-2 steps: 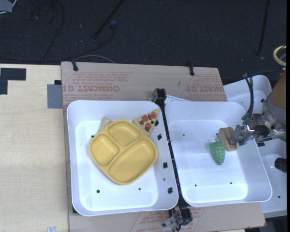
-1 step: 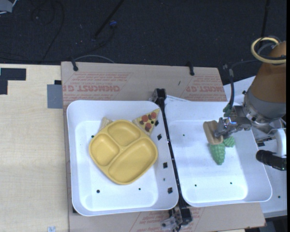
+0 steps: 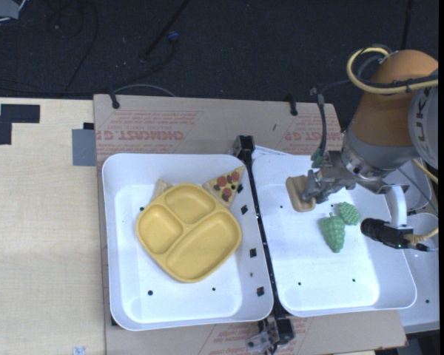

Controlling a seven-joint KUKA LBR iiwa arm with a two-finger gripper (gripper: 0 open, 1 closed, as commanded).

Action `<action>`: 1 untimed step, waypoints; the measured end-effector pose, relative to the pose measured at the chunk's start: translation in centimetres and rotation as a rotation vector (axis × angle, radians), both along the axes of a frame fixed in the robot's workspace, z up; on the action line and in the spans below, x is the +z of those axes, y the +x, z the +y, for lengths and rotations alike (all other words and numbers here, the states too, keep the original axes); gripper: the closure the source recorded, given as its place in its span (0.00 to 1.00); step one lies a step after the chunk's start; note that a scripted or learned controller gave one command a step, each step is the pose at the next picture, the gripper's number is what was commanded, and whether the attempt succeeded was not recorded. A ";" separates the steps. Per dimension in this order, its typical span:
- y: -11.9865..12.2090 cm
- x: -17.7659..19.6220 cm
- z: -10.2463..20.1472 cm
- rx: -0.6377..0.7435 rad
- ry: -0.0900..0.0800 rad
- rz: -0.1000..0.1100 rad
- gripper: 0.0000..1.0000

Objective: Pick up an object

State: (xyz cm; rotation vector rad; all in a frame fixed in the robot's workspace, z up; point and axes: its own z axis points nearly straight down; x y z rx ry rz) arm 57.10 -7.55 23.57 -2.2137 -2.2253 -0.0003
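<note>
In the right bin (image 3: 333, 291) a small tan, flat object (image 3: 296, 195) lies near the back left. My gripper (image 3: 314, 189) is low over its right edge and hides part of it, and I cannot tell whether they touch. Two green knobbly objects lie just right of the gripper, the larger one (image 3: 333, 233) toward the front and a smaller one (image 3: 348, 213) behind it. The grey arm with its orange band (image 3: 391, 95) reaches in from the right.
The left bin (image 3: 126, 291) holds a yellow divided plate (image 3: 189, 231) and a toy pizza slice (image 3: 227, 184) at its back right corner. A black divider (image 3: 255, 228) runs between the bins. A black cylindrical part (image 3: 381, 232) juts over the right bin's right side.
</note>
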 end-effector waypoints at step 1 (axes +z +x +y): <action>1.7 -0.1 4.4 0.000 0.000 0.001 1.00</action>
